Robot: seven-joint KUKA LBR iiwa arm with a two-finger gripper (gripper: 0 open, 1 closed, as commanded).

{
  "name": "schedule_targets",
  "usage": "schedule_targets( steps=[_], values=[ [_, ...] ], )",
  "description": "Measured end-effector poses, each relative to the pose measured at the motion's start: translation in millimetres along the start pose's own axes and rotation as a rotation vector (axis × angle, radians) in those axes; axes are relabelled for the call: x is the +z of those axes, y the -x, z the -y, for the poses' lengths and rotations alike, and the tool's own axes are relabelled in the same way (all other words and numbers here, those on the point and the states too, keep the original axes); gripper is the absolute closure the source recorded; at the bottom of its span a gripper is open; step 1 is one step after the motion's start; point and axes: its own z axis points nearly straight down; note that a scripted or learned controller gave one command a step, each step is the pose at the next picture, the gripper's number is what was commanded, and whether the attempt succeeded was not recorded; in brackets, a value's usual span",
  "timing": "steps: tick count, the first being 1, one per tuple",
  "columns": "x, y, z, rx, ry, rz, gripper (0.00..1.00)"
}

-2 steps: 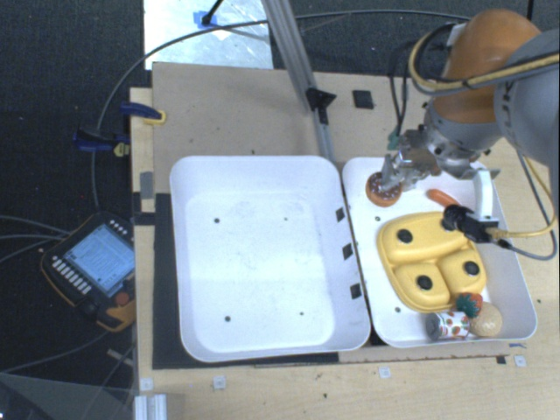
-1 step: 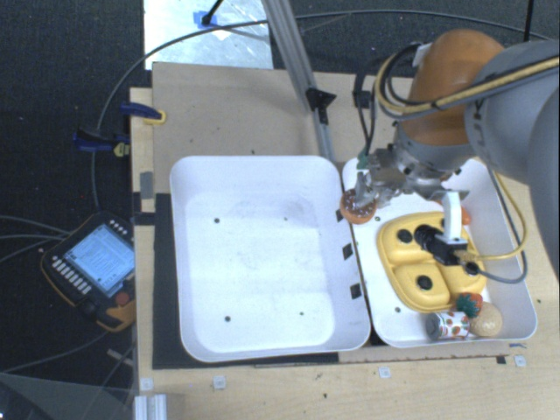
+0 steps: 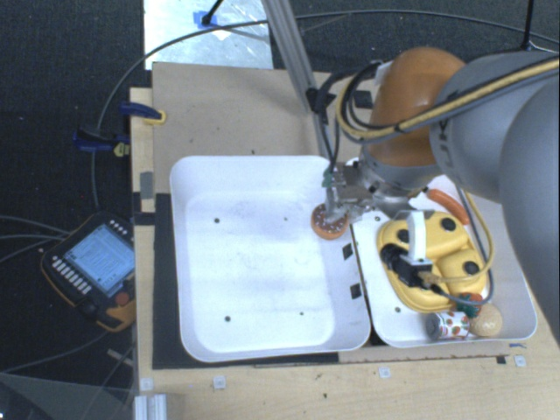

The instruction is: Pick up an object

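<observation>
My gripper point(image 3: 335, 206) hangs over the right edge of the left bin point(image 3: 254, 261), close to the wall shared with the right bin point(image 3: 376, 322). A small round brown disc point(image 3: 328, 225) with a pale centre sits directly under the gripper tip, touching or nearly touching it. I cannot tell whether the disc is gripped or rests on the bin floor. The right bin holds a yellow toy with black spots point(image 3: 437, 261), an orange carrot-like piece point(image 3: 446, 203), a small patterned cup point(image 3: 446, 325) and a beige ball point(image 3: 486, 321).
The grey arm with its orange band point(image 3: 420, 103) covers the upper part of the right bin. A metal pole point(image 3: 293, 51) slants down behind the gripper. A teach pendant point(image 3: 92, 265) lies left of the bench, and blue clamps point(image 3: 131, 112) sit on its left edge.
</observation>
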Motion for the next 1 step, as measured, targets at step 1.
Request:
schedule_targets(
  steps=[1],
  values=[
    [-16.0, -51.3, 20.6, -0.001, 0.002, -0.001, 1.00]
  ],
)
